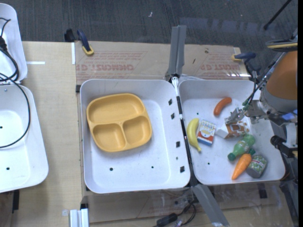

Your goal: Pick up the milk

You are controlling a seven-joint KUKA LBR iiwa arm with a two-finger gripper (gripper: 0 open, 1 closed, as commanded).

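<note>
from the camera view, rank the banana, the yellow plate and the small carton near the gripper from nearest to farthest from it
1. Small carton: right bin, right at the gripper.
2. Banana: left side of the right bin, by the divider.
3. Yellow plate: left bin, farthest.

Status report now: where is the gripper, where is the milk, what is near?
Gripper low in right bin, at the milk carton. Grasp not confirmed. Green bottle and carrot crowd just below it.
</note>
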